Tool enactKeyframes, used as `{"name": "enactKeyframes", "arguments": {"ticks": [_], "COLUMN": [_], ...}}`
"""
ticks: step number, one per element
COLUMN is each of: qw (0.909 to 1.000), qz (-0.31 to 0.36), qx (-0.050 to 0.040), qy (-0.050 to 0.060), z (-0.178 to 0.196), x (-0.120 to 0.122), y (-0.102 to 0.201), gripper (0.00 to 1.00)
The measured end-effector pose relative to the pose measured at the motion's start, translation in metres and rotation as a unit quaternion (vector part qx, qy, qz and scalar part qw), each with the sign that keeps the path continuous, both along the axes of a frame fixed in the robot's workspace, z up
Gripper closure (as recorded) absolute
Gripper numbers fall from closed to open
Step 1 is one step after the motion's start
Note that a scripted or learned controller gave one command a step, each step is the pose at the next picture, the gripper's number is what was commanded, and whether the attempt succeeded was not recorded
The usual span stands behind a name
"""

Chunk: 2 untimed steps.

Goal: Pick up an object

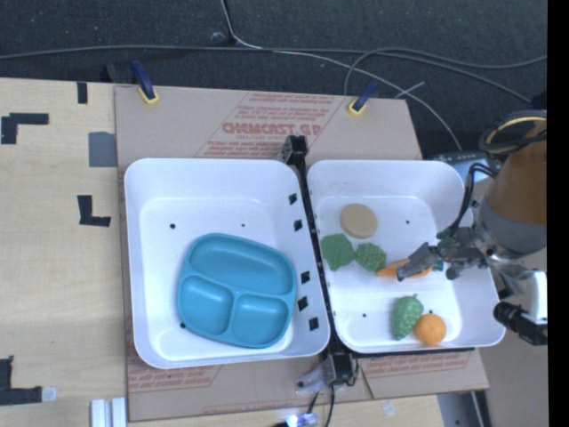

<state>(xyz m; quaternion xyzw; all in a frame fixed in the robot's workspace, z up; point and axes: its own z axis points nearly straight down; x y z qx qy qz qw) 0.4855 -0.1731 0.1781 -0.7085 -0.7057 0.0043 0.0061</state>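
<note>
Left bin (pixel 147 203), blue tray (pixel 236 290), right bin (pixel 391 178), toy foods

Two white bins (pixel 142 194); the left holds a light-blue divided tray (pixel 236 290). The right holds a tan disc (pixel 359 221), three green pieces (pixel 337 250), and an orange ball (pixel 430 329).

Two white bins stand on the desk: the left bin (pixel 147 238) and the right bin (pixel 391 181). The left bin holds one blue divided tray (pixel 236 290). The right bin holds one tan disc (pixel 359 221), three green pieces (pixel 338 251) (pixel 371 257) (pixel 407 317), one orange ball (pixel 430 329) and one orange carrot-like piece (pixel 388 271).
</note>
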Motion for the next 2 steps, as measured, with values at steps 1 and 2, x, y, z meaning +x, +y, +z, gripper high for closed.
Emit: {"name": "enactKeyframes", "arguments": {"ticks": [1, 2], "qw": [1.0000, 1.0000], "qz": [0.002, 0.002], "qx": [-0.0013, -0.0010], "qy": [-0.006, -0.006], "z": [0.006, -0.044], "x": [0.003, 0.009], "y": [0.000, 0.008], "gripper": [0.00, 0.00]}}
